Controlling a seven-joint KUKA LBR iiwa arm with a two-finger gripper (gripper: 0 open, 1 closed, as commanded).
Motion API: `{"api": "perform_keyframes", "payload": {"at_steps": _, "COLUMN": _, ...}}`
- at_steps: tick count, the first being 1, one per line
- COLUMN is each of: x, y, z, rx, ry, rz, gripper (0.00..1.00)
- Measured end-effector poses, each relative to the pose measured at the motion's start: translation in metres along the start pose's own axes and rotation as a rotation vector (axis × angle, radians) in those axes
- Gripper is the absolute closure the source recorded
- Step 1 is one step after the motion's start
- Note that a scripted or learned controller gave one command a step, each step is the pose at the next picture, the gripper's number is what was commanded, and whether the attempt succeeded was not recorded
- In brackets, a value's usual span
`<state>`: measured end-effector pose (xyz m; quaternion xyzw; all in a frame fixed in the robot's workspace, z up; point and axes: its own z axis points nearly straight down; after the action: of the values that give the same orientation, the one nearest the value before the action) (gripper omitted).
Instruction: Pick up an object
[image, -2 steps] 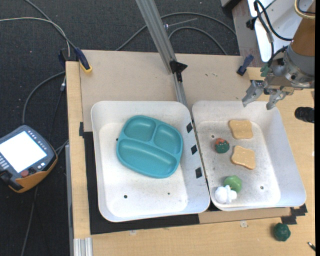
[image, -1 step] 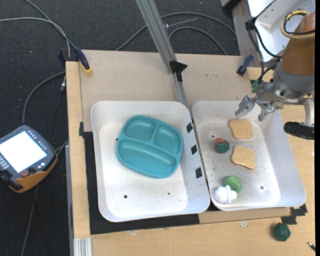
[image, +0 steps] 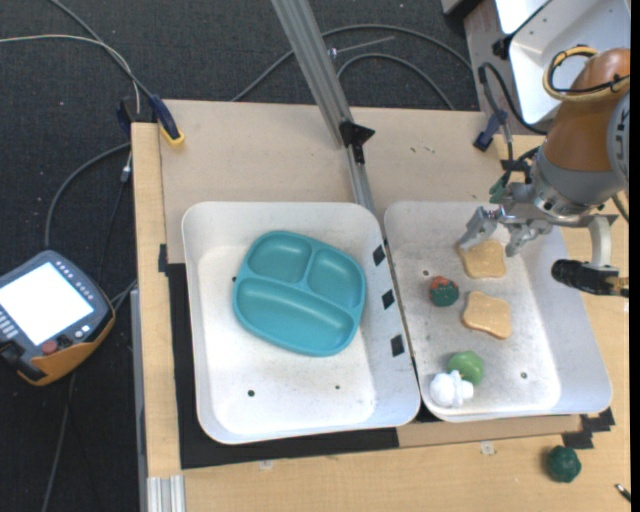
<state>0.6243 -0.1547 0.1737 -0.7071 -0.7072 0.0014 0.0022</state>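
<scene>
Wooden bench (image: 260, 150) stands on dark carpeted floor (image: 60, 120) crossed by loose cables (image: 75, 185). A handheld control pendant (image: 45, 315) lies on the floor left of the bench. A blue clamp (image: 165, 120) grips the bench's far left corner.

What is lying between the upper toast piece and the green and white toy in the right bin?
In the camera view, a second toast piece lies between the upper toast piece and the green and white toy.

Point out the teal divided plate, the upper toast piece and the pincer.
Teal divided plate (image: 298, 292), camera view, on its large compartment.
Upper toast piece (image: 485, 262), camera view, its middle.
Pincer (image: 497, 228), camera view, between its fingertips.
</scene>
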Motion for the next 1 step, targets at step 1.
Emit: {"api": "perform_keyframes", "payload": {"at_steps": 1, "x": -0.0047, "y": -0.0062, "z": 0.0598, "rx": 0.002, "ry": 0.001, "rz": 0.000, "gripper": 0.00}}
